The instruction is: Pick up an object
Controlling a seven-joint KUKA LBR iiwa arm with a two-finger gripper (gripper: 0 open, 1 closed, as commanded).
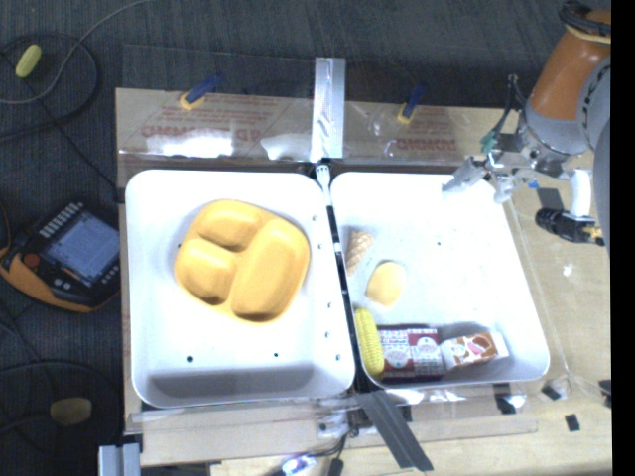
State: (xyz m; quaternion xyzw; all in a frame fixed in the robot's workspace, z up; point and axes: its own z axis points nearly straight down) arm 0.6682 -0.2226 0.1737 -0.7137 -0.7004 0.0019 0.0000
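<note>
In the right bin [516,266], a pale yellow rounded lump [386,284] lies near the middle. A waffle-patterned cone piece [357,249] rests against the left wall. A corn cob [368,341] and a red and white printed packet [439,352] lie along the front wall. A big yellow lobed object [243,259] takes up much of the left bin [149,345]. My gripper [483,184] hangs over the right bin's far right corner, open, with nothing between its fingers and well apart from every object.
A clear plastic sheet with blue and yellow clips [203,90] lies behind the bins. A metal divider [328,107] stands between them at the back. A handheld pendant [69,256] sits on the floor at left.
</note>
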